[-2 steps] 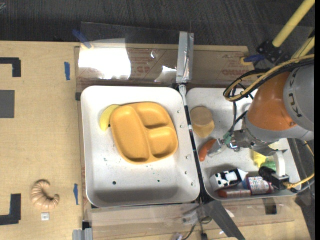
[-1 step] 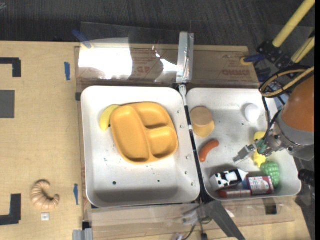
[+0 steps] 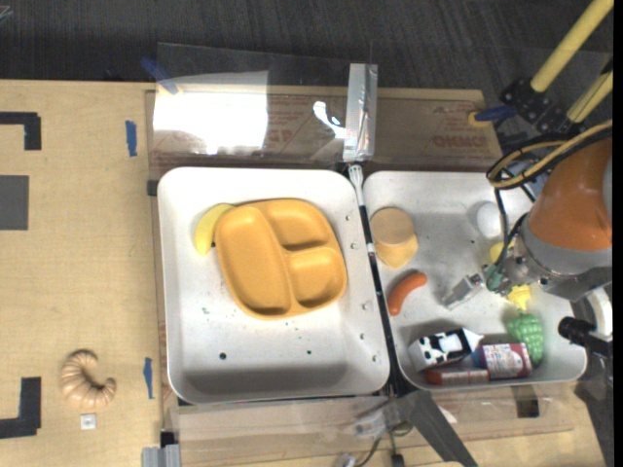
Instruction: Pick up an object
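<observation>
- Camera view: the hand (image 3: 484, 280) is seen low over the right bin (image 3: 443, 207); whether it is open or closed cannot be told, since the wrist hides much of it.
- No object is seen held.
- A green object (image 3: 527, 333) lies just below the hand, with a yellow piece (image 3: 519, 297) between them.
- The green object is judged light, fairly stiff and bumpy, so grip should be good; it is best taken across its narrow middle.
- An orange sausage-shaped toy (image 3: 405, 291) lies left of the hand, a tan cylinder (image 3: 393, 234) farther up-left.
- A small bottle (image 3: 504, 360) rests beside the green object, so crowding may be a risk.
</observation>
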Motion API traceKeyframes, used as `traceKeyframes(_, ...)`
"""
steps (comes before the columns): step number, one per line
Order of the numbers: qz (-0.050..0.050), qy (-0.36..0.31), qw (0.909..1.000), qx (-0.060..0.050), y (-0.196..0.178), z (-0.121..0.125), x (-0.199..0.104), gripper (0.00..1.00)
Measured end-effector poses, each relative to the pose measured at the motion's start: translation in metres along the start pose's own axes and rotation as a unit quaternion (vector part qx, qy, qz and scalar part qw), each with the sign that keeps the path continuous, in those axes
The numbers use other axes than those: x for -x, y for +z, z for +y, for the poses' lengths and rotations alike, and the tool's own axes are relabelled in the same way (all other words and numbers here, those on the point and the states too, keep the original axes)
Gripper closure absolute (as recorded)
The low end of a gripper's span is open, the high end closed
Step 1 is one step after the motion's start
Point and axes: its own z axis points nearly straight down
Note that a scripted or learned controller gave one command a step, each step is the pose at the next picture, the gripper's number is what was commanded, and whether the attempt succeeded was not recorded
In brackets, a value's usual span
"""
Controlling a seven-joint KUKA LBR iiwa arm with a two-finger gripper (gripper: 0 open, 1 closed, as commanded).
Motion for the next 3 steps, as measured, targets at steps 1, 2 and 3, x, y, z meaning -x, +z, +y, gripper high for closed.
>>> traceKeyframes(1, -0.003, -0.009, 1.0000, 0.000, -0.114, -0.027, 0.056, 0.00)
traceKeyframes(2, 0.001, 0.317, 0.9483, -0.007, -0.019, -0.046, -0.019, 0.00)
traceKeyframes(3, -0.001, 0.422, 0.9067, -0.002, 0.001, 0.015, -0.018, 0.00)
